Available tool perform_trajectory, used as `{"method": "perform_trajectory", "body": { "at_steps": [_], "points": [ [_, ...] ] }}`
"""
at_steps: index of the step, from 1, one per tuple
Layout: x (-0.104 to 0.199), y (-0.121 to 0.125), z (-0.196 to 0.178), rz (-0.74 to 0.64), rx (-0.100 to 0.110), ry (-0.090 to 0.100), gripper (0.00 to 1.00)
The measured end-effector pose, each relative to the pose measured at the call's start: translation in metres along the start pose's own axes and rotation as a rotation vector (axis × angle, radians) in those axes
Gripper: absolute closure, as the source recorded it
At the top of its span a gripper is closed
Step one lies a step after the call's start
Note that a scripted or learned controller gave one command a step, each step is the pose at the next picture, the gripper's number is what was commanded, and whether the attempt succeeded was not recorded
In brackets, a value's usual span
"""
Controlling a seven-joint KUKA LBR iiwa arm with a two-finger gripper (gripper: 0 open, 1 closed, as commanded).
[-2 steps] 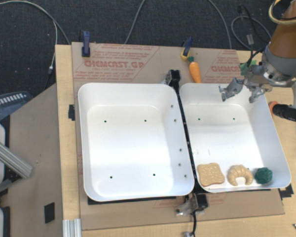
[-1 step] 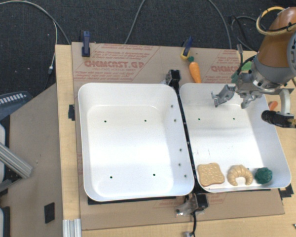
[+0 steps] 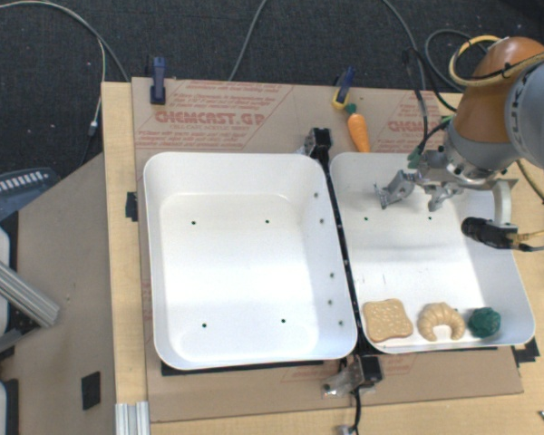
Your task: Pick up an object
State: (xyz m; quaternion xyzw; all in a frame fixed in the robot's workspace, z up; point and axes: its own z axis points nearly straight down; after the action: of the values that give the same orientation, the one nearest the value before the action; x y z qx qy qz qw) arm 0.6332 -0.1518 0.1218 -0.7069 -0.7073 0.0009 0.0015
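The gripper (image 3: 415, 191) hangs over the far part of the right bin (image 3: 408, 270), fingers spread apart with nothing between them. Well apart from it, along the near wall, lie a cracker (image 3: 386, 318), a croissant (image 3: 442, 321) and a green ball (image 3: 484, 321) in a row. A carrot (image 3: 358, 131) lies beyond the bin's far rim. The left bin (image 3: 245, 261) adjoins it. Both sit on a cardboard sheet (image 3: 208, 116), dark carpet (image 3: 54, 62) beyond.

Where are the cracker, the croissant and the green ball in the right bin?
cracker (image 3: 386, 318): camera view, middle of its flat top.
croissant (image 3: 442, 321): camera view, middle of its curved body.
green ball (image 3: 485, 321): camera view, middle of its rounded top.
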Motion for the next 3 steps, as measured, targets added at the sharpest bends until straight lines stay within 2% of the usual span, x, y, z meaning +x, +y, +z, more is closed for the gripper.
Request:
{"method": "perform_trajectory", "body": {
  "at_steps": [1,2,3],
  "points": [
    [0.0,-0.001,0.039,0.0,-0.001,0.0,0.0],
    [0.0,0.001,0.026,0.0,-0.006,-0.001,1.0],
    [0.006,-0.004,-0.022,0.0,-0.008,-0.002,1.0]
  ]
}}
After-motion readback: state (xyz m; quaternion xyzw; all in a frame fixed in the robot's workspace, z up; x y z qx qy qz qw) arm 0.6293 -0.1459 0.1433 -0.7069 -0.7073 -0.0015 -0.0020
